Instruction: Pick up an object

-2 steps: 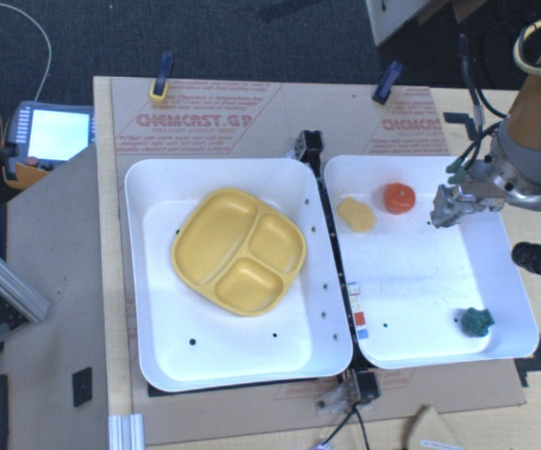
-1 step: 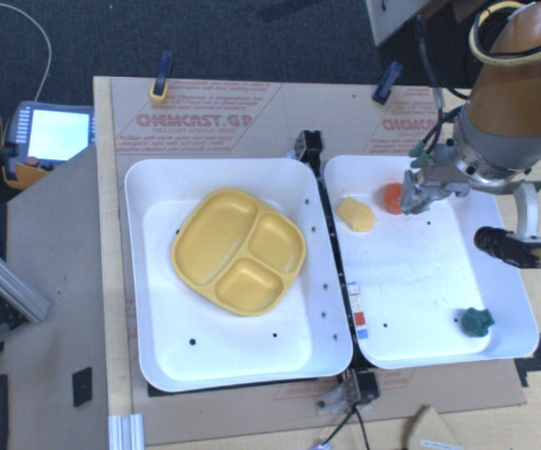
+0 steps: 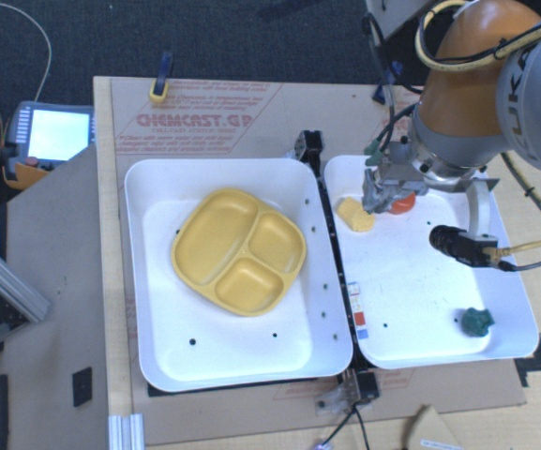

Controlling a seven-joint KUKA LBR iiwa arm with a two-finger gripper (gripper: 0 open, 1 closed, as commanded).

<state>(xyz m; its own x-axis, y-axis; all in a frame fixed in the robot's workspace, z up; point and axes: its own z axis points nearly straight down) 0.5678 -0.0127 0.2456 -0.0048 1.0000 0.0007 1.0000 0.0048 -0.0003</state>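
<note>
My gripper [image 3: 380, 199] hangs low over the back left part of the right bin [image 3: 420, 345]. A pale yellow lump [image 3: 353, 216] lies just left of and below it, touching or nearly touching the fingers. A red-orange object [image 3: 402, 203] peeks out on the gripper's right side, mostly hidden by it. I cannot tell whether either thing sits between the fingers. A small dark teal object [image 3: 477, 322] rests near the right bin's front right corner. A yellow divided plate [image 3: 239, 250] lies in the middle of the left bin [image 3: 157, 345].
A black divider strip [image 3: 331, 251] runs between the two bins. A yellow and blue clamp [image 3: 161, 80] sits at the bench's back edge. Screens [image 3: 54, 134] stand off the bench to the far left.
</note>
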